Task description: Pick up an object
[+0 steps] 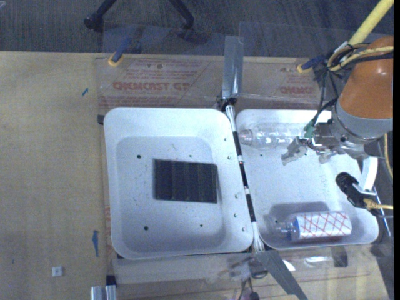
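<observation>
- Clear plastic bottle (270, 134): lying in right bin (369, 233) at far edge, long axis left-right, cap end toward divider, just left of pincer (307, 149).
- Pincer: spread open, grasping nothing, beside bottle's base.
- Red-checked bottle (315, 225): lying at near edge, same bin.
- Left bin (125, 130): dark slatted panel (185, 180) flat at centre.

a ridged mat (185, 180) lies in the left bin (125, 130); two bottles (275, 134) (317, 225) lie in the right bin (269, 186).

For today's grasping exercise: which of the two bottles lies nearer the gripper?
The clear bottle at the right bin's far edge, beside the gripper; the red-crosshatched bottle lies at the near edge.
</observation>
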